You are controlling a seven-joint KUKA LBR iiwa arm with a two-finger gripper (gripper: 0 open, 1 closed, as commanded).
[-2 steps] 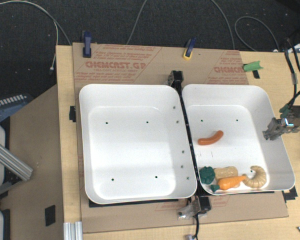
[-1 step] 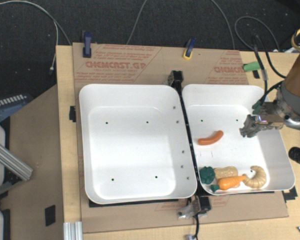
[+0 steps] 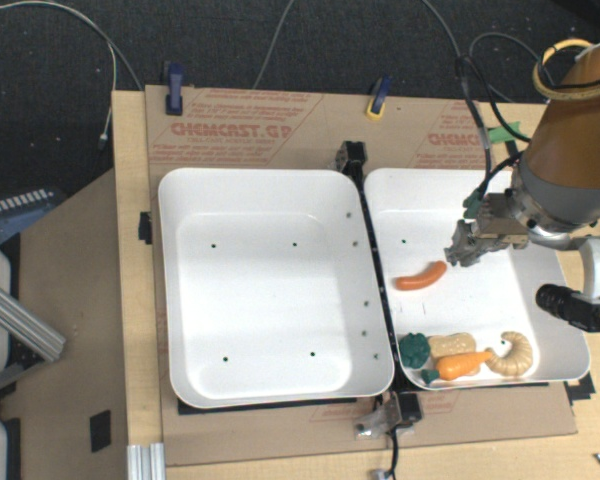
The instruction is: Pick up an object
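An orange sausage-shaped toy [image 3: 420, 277] lies in the middle of the right bin [image 3: 540, 298]. Along that bin's front edge sit a dark green piece [image 3: 413, 349], a beige piece [image 3: 451, 345], an orange carrot-like toy [image 3: 463, 365] and a pale curled shrimp-like toy [image 3: 513, 354]. My gripper [image 3: 466, 249] hangs over the right bin, just right of and above the orange sausage toy's right end. I see nothing held in it.
The left bin [image 3: 270, 288] adjoins the right one, with a black clamp [image 3: 352, 155] at the back of the seam. Both rest on a cardboard sheet [image 3: 230, 128]. Cables [image 3: 475, 88] trail behind the arm. A black fitting [image 3: 570, 306] juts in at the right.
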